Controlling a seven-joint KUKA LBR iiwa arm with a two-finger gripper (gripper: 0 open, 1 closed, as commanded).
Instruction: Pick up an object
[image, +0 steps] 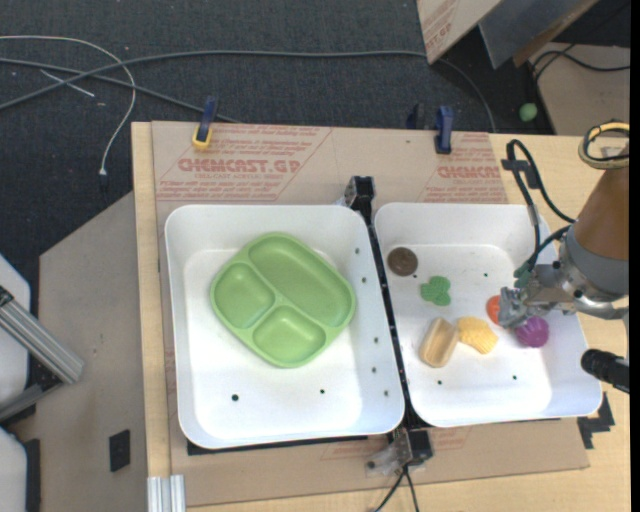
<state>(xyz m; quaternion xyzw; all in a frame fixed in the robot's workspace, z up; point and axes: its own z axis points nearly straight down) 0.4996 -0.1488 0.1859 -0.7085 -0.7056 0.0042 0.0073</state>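
Purple object (533, 332) is seen in the right bin (480, 400), touching the jaws' tips (512, 310); jaw state cannot be told.

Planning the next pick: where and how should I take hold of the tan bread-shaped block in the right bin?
Grip the tan bread-shaped block across its narrow width, coming straight down. It lies flat and elongated, its left side open over bare right bin floor; the yellow lump crowds its right, so keep the end effector toward the lower end.

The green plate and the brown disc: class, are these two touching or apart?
Apart. The camera view shows the green plate in the left bin and the brown disc in the right bin, with both bin rims between them.
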